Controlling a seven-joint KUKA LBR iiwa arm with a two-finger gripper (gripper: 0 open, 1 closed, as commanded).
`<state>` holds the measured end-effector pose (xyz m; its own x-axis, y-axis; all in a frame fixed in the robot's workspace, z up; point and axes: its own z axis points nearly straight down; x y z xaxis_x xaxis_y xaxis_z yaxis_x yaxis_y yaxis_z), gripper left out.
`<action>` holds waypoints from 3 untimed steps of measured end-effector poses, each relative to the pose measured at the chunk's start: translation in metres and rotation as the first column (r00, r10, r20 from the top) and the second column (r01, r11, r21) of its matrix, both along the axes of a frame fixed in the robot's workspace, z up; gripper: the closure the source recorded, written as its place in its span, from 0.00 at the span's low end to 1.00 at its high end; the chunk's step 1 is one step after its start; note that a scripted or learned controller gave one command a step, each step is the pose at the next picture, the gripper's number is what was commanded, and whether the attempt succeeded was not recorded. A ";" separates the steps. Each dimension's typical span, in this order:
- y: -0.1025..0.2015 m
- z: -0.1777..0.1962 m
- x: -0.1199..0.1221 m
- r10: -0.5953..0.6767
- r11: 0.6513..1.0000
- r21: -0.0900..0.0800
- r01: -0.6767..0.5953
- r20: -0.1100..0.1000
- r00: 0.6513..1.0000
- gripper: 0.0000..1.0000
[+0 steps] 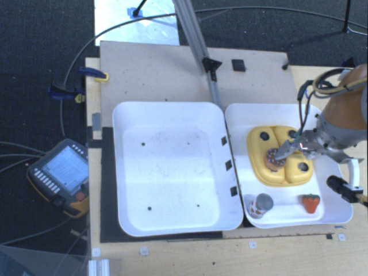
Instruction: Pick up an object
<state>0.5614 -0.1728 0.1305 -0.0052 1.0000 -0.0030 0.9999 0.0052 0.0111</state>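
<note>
The arm reached in from the right of the camera view, and its claw (286, 150) was lowered over the right-hand shallow white bin (345, 211). The claw tip stood at the middle of a yellow, lobed, soft-looking moulded object (276, 137), directly beside a small pinkish-brown round item (272, 158) resting on that yellow object. Whether the claw was open or closed could not be determined; the tip was small and blurred against the items beneath it. No object was seen held.

Other candidates lay in the same bin: a small grey-and-white cylindrical container (262, 203) near the front-left corner and a red strawberry-shaped toy (310, 202) near the front-right. The left-hand shallow white bin (167, 165) sat alongside on the worktop (149, 73).

Judged from this arrangement, the step in hand was the descent and grasp attempt on the pinkish-brown item or the yellow object under it. The next move would call for a firm closure on one item alone, then a straight vertical lift. The soft yellow body could deform or shift, so the grip should be verified once the claw rose clear.
</note>
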 end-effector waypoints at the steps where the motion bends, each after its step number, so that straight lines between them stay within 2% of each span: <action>1: 0.002 0.010 0.001 0.000 1.000 0.005 0.000 0.001 1.000 1.00; 3: -0.004 0.103 0.010 0.001 1.000 0.000 -0.001 -0.003 1.000 1.00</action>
<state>0.5719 -0.1770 0.2339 -0.0057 1.0000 -0.0025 1.0000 0.0057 0.0078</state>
